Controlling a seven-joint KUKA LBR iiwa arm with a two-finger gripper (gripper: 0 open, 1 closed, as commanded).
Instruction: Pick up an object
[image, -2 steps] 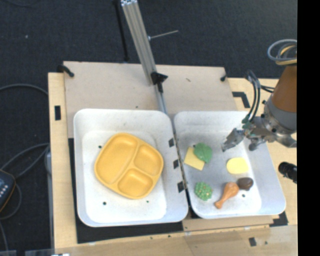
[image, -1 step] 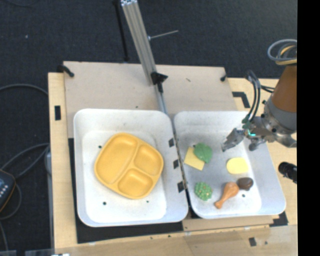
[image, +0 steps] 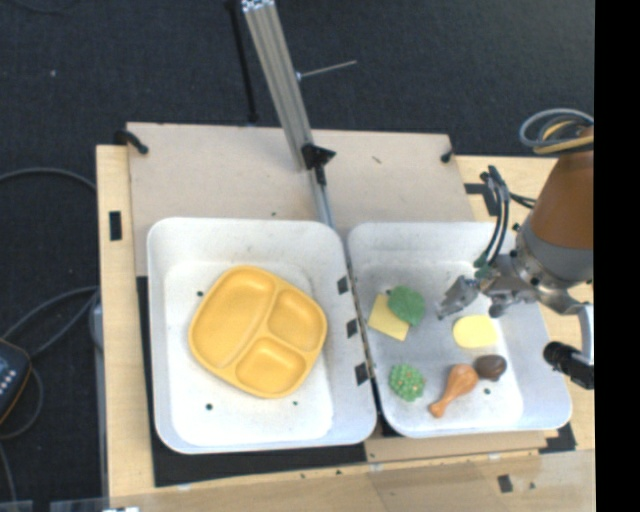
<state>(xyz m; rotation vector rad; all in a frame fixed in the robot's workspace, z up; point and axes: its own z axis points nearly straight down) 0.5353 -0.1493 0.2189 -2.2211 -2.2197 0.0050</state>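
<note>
**Arm hangs over the right bin, nothing yet lifted**

The counter (image: 250, 170) fills the middle of the frame, a pale board carrying two shallow white bins side by side. The left bin (image: 180, 250) holds a yellow divided plate (image: 258, 329), lying flat at centre, its three compartments bare. The right bin (image: 400, 245) holds the small toy foods that the task can choose from, spread apart so that each could be taken singly.

The arm (image: 562, 215) comes in at the right of the frame and is cut off by the edge, so its upper links are hidden. Its gripper (image: 478, 292) sits above the right bin's upper right part, just above a pale yellow oval piece (image: 475, 331). No object is seen between its fingers; whether they are spread or closed cannot be told at this size.

The other pieces, by size:
- a drumstick (image: 453, 388) at lower right, lying aslant
- a yellow wedge (image: 388, 321), touching a green leafy piece (image: 406, 303)
- a knobbly green piece (image: 406, 381) at the bin's lower left
- a dark brown lump (image: 489, 367), touching the drumstick's thick end; what it is cannot be made out
</note>
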